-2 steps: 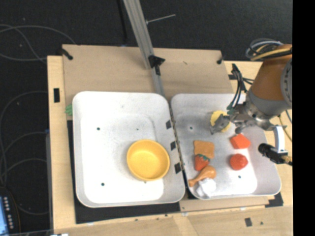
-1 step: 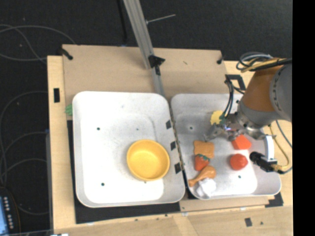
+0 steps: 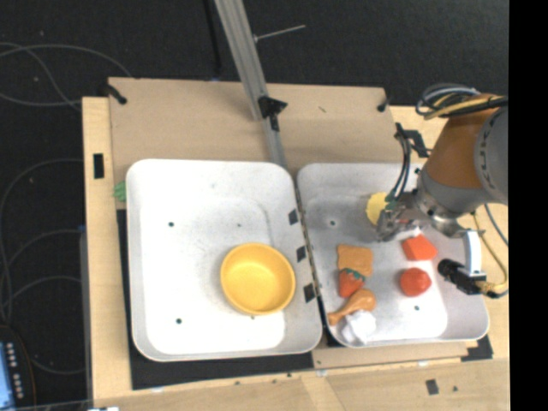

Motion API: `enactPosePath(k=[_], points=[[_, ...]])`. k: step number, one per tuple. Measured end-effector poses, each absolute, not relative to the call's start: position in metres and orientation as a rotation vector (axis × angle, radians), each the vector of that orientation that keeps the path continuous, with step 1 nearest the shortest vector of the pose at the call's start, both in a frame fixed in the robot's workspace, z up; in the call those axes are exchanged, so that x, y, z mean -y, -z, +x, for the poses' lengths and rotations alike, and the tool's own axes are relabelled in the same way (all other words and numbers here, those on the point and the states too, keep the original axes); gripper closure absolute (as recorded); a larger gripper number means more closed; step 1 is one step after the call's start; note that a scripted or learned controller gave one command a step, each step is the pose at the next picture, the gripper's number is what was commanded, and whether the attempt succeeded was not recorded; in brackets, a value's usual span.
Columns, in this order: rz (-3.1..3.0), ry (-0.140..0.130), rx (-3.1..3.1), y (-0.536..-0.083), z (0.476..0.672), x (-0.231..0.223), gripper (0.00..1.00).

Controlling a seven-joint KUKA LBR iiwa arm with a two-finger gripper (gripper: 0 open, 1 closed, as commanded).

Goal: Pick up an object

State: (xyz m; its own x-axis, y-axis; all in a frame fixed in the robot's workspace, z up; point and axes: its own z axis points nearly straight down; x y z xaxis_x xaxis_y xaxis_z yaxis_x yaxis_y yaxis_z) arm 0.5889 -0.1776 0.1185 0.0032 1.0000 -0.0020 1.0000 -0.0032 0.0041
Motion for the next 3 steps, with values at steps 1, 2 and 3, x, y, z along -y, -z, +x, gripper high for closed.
enactPosePath(k=[1, 2, 3], points=[[2.222, -0.005, -2.213, -0.164, 0.584, 0.181, 1.0], [2.213, -0.006, -2.22, -0.218, 0.596, 0.183, 1.0], [2.213, -0.005, -2.222, -0.257, 0.598, 0.185, 1.0]])
